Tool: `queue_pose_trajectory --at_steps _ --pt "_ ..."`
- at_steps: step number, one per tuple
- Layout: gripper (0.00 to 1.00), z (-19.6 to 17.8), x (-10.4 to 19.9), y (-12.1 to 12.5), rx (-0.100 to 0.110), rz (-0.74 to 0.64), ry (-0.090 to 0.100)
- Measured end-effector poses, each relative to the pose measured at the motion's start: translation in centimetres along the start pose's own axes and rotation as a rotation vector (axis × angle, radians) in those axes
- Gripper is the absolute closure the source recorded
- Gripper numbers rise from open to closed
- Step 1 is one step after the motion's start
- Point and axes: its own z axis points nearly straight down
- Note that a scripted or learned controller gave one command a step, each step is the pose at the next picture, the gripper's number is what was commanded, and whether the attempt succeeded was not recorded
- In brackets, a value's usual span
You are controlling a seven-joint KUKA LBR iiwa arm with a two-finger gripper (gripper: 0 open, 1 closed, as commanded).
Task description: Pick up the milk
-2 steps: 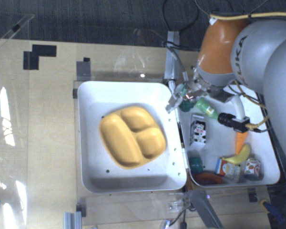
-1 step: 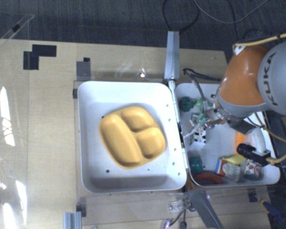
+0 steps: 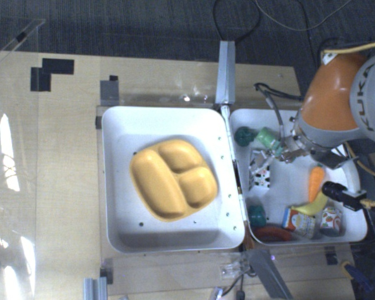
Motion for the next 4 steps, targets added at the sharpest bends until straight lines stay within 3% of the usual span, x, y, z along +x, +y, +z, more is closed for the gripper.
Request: queue_pose_trajectory --at_steps 1,2,3,4 --pt "0.00 0.0 -0.8 -0.2 0.001 0.090 0.000" --pt "0.00 8.0 -4.1 0.7 0.002 0.094 0.000" --pt "0.00 8.0 -7.5 3.2 -0.002 -0.017 -0.002" --pt "0.00 9.6 -4.5 0.8 -0.006 -0.121 -0.004"
